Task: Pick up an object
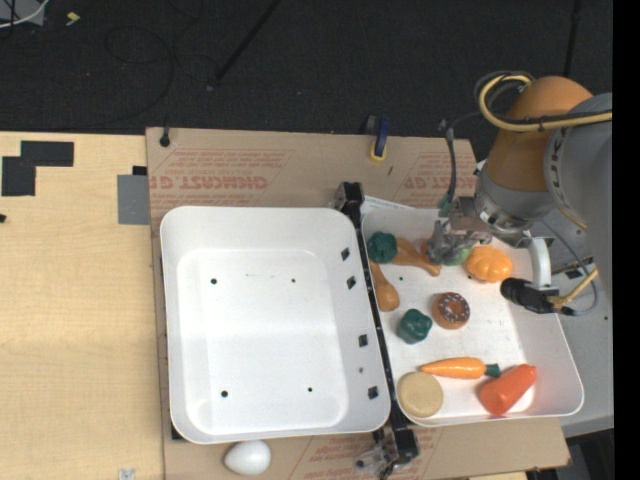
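Two shallow white plastic bins [200, 238]; orange plastic carrot [455, 369]; red-orange plastic strawberry [507, 388]; brown chocolate-glazed doughnut [452, 310]; dark green plastic pepper [414, 325].

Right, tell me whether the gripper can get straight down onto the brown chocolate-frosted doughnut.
Probably yes: the doughnut lies apart from its neighbours in the right bin, nothing over it, with the gripper close above.

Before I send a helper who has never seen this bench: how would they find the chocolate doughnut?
Look in the right-hand white bin, the one crowded with toy food. Near its middle lies the doughnut, below the orange pepper and right of a dark green piece. It is the only brown ring with a hole.
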Motion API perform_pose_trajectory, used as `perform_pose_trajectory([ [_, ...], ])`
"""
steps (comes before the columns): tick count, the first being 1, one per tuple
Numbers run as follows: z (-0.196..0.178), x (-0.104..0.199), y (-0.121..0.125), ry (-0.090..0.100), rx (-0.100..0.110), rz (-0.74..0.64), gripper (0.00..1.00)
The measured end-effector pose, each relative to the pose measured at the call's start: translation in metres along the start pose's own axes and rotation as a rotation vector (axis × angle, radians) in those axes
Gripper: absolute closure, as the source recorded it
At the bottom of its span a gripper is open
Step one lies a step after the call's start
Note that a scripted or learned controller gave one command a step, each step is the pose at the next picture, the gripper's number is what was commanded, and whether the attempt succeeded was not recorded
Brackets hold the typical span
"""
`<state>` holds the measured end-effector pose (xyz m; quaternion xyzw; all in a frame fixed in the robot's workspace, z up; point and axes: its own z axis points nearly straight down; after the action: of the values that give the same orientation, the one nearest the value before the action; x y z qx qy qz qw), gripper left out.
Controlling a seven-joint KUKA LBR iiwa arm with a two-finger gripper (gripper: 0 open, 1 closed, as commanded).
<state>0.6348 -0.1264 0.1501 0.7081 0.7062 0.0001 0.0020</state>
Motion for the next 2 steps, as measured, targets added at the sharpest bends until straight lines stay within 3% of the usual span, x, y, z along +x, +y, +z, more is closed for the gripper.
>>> perform_pose_trajectory([
  [1,0.065,0.019,-0.039,0.003,0.006,0.001,0.00],
  [2,0.062,0.046,-0.076,0.004,0.008,0.000,0.00],
])
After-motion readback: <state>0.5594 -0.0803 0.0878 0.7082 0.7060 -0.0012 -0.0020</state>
